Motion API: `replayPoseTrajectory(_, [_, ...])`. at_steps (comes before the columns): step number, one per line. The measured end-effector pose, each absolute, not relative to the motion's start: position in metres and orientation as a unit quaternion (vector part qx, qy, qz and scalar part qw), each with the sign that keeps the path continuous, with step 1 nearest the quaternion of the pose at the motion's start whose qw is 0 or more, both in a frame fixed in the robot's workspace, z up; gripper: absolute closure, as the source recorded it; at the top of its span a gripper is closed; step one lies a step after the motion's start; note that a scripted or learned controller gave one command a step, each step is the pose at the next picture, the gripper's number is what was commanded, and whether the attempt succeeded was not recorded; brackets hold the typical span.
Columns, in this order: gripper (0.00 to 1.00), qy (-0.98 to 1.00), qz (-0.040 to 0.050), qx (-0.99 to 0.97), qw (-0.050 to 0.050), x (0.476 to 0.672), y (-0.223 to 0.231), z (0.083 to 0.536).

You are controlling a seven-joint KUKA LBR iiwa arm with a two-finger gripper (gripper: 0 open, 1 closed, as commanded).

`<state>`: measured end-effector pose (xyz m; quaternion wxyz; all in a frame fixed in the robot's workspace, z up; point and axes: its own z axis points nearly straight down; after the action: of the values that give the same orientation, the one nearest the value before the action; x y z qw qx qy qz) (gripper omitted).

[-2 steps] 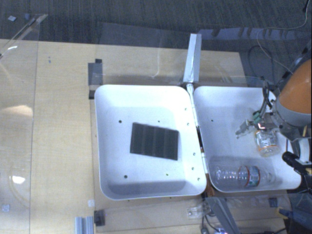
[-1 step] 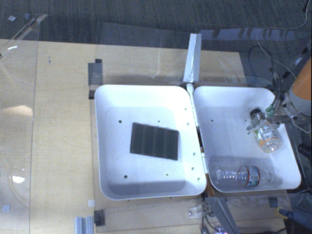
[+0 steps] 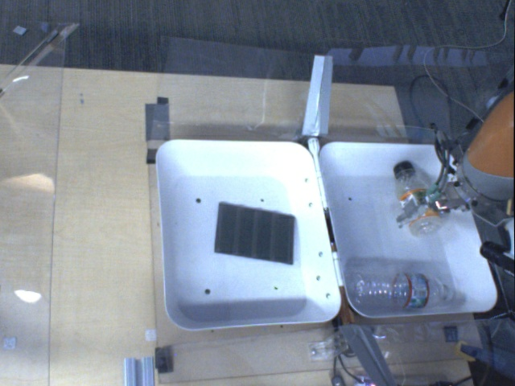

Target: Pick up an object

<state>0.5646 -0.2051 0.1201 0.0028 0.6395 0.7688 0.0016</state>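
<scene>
Camera view: claw [image 3: 420, 209] low in the right bin [image 3: 362, 175], state unclear; plastic bottle [image 3: 398, 289] lies unlifted, so nothing is picked yet.

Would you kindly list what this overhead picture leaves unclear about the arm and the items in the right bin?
- Grey arm with orange band: cut off by the camera view's right edge.
- Gripper: too small and cluttered by cables to read its state.
- Small clear item with dark cap: too small to identify.
- Clear plastic bottle lying in the right white bin: label blurred, unreadable.
</scene>
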Motion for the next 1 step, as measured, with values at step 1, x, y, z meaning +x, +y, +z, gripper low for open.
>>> replayPoseTrajectory(1, [0.0,0.783,0.0022,0.622,0.004,0.6057,-0.205,0.0883])
